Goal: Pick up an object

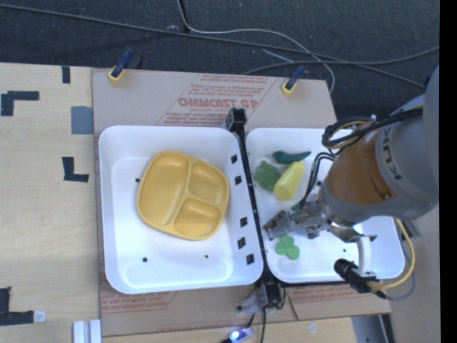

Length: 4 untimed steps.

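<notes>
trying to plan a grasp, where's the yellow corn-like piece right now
The yellow piece lies in the right bin, near its upper left, beside the green leafy piece and just below the dark green pepper.

Looks like a robotics lab to us: two white bins [114,191] clamped on a cardboard-covered worktop [214,98] left of the claw [282,224], loose cables [214,31] over dark carpet [86,20] beyond it, black tape marks [71,170] far left.

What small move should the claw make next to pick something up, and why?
Probably lower a little onto the small green piece: the claw sits in the right bin just above it, with nothing seen in its grip.
</notes>
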Tool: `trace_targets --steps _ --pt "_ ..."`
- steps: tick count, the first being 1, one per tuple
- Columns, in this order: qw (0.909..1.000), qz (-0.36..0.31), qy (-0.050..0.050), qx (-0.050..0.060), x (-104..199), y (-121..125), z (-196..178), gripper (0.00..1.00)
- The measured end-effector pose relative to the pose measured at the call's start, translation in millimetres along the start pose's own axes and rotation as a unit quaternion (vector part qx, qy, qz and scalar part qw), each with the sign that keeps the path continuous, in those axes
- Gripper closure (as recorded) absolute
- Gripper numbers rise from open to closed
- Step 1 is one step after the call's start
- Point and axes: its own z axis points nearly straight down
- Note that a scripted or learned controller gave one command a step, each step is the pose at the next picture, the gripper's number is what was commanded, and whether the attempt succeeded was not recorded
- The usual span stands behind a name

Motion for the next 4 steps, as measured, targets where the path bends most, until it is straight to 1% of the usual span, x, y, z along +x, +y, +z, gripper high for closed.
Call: trace_targets --steps 1,2,3,4 --pt "1.0 0.0 -0.001 -0.005 0 0 9 0.0" --pt "1.0 0.0 -0.001 -0.003 0 0 2 1.0" --pt "1.0 0.0 -0.001 -0.005 -1 0 -37 1.0" --pt "1.0 0.0 -0.002 -0.006 -4 -7 -91 1.0"
